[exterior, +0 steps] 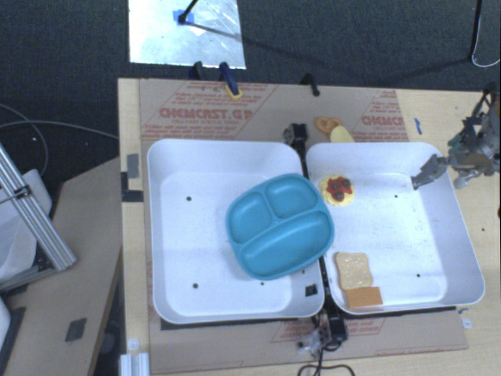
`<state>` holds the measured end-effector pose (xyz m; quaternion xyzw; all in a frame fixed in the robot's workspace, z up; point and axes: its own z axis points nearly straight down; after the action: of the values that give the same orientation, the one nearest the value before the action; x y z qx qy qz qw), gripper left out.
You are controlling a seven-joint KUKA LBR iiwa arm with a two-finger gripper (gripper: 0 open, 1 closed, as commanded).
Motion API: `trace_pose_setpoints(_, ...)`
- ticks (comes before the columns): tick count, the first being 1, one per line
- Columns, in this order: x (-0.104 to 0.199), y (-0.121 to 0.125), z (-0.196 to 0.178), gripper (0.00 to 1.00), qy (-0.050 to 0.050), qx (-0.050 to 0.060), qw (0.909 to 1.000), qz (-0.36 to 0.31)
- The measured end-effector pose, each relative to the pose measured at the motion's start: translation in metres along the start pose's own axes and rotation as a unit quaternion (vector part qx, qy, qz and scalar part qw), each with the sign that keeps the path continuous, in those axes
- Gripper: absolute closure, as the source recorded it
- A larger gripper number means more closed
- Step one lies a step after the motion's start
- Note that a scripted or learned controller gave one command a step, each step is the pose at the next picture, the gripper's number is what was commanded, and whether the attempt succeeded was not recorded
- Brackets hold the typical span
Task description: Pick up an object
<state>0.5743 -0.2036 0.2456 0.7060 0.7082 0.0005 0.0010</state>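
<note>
Nearest us, at six o'clock in the right bin [458,233], we see toast [354,269] touching an orange slab [365,296]. The blue tray [279,225] straddles the divider, mostly in the left bin [168,202]. A small pizza [337,189] lies at ten o'clock. The gripper [445,172] hangs at three o'clock over the rim; we cannot tell its fingers' state.

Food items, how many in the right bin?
3. A pizza at the right bin's near-left top corner, a toast at its lower left, an orange slice just below the toast, touching it.
</note>
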Motion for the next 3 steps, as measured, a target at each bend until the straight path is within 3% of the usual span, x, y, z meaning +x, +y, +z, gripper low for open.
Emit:
trace_pose_setpoints(1, 0.120, -0.007, 0.070, 0.00, 0.004, 0.004, 1.0000, -0.006)
trace_pose_setpoints(2, 0.207, 0.001, 0.010, 0.00, 0.003, -0.003, 1.0000, -0.006)
trace_pose_setpoints(3, 0.289, -0.070, 0.009, 0.00, 0.003, 0.002, 1.0000, -0.005)
